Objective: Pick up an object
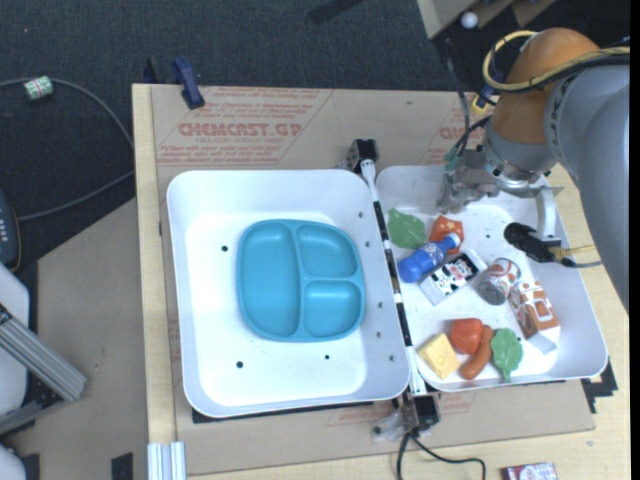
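My gripper (453,196) hangs low over the far part of the right bin (590,353), with the arm reaching in from the right. Just in front of it lie a green leafy piece (406,229), a small orange item (446,229) and a blue bottle (423,261). Further toward the front are a black-and-white card (450,277), a grey cup (492,286) and an orange-and-white can (533,309). At the bin's front lie a yellow cheese wedge (438,354), a red tomato (465,334), a carrot (478,358) and a green leaf (506,352). Nothing shows between the gripper's tips.
The left bin (200,268) holds a blue divided plate (299,278). A black clamp (364,153) sits at the far end of the seam between the bins. Cardboard (240,123) lies under both bins, with a blue clip (186,81) at its far left.
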Robot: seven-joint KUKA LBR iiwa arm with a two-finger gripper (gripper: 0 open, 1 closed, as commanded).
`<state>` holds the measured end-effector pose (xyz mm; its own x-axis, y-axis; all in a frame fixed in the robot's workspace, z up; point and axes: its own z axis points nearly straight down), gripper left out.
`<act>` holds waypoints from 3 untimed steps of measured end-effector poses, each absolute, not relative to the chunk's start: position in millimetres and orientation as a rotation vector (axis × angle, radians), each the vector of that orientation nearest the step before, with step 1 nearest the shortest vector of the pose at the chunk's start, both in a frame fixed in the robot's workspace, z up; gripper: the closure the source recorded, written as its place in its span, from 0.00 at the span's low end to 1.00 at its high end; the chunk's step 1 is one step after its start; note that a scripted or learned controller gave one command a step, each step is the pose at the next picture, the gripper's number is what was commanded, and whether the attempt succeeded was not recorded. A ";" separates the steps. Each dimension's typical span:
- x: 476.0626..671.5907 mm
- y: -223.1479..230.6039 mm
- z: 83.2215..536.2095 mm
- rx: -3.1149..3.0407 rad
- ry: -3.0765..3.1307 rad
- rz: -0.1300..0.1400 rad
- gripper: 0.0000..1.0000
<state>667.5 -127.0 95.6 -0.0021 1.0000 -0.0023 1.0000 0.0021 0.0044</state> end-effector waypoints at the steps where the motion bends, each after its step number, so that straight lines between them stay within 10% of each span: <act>1: 667.4 -126.9 95.4 2.216 2.221 0.002 0.00; 2: 625.8 -116.5 85.4 2.223 2.222 -0.001 0.00; 3: 660.7 -90.9 85.0 2.220 2.221 0.001 0.00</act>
